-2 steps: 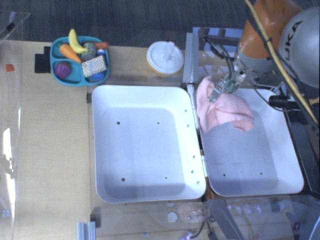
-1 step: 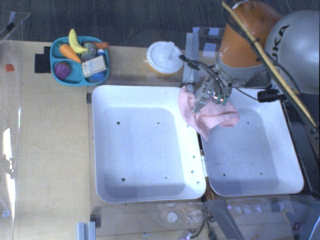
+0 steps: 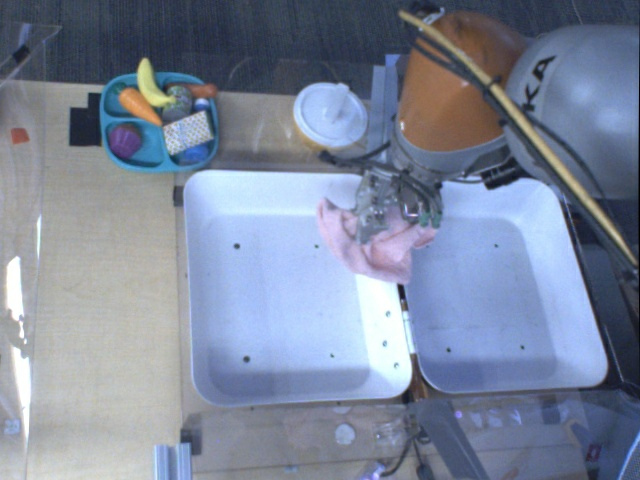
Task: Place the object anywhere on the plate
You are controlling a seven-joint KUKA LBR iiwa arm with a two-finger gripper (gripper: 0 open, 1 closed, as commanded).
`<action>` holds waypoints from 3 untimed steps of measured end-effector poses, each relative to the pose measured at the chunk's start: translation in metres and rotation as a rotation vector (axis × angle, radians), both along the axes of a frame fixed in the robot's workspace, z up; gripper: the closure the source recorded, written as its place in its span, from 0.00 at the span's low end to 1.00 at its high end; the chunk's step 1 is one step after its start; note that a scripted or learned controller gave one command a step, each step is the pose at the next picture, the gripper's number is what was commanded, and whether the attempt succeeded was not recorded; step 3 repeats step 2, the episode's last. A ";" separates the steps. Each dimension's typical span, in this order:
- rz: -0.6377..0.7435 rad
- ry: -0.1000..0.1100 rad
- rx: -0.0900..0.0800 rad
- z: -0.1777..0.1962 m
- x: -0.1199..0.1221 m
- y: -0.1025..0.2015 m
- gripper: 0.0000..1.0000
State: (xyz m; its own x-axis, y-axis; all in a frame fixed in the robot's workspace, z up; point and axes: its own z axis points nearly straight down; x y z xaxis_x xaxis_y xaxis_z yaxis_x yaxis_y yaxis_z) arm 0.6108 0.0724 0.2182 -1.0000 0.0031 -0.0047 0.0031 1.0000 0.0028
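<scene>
Pink cloth (image 3: 375, 246) hangs bunched between the fingers of the pincer (image 3: 398, 211), which is clamped on its upper part, over the inner edge of the left bin (image 3: 270, 298) just beside the right bin (image 3: 505, 298). A white lidded cup (image 3: 330, 115) stands behind the bins. A blue divided plate (image 3: 108, 140) with toy food sits on the counter (image 3: 90, 298), well apart to the left.

A crumpled pink cloth (image 3: 375, 246) drapes over the bins' shared edge.
</scene>
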 end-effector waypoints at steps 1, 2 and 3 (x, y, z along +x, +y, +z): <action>0.009 0.001 0.000 0.004 -0.024 0.046 1.00; 0.008 0.000 0.000 0.004 -0.023 0.046 0.00; 0.008 0.000 0.000 0.004 -0.023 0.046 0.00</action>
